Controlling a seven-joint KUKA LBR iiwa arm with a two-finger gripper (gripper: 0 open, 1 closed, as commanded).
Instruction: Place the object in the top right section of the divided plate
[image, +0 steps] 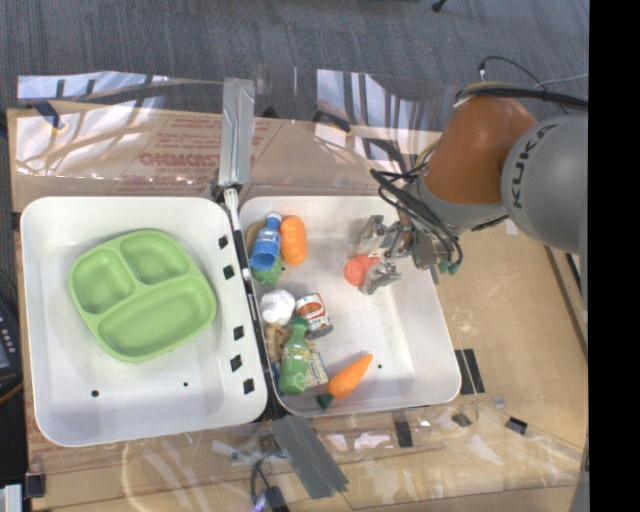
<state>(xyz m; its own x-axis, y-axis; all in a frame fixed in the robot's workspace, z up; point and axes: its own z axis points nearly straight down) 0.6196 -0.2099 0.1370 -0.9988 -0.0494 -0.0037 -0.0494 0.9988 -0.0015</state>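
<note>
The green divided plate (143, 292) lies in the left bin (50, 390), with two small sections at its far side and one large section nearer. My gripper (370, 257) is over the right bin (425, 340), pointing left, and its fingers stand apart. A small red-orange round object (357, 270) sits at the fingertips, against the lower finger (378, 281). The upper finger (367, 233) is clear of it.
The right bin also holds a blue bottle (266, 246), an orange piece (293, 240), a white ball (277, 305), a small can (314, 314), a green packet (298, 365) and a carrot (349, 376). A divider wall (240, 290) separates the bins.
</note>
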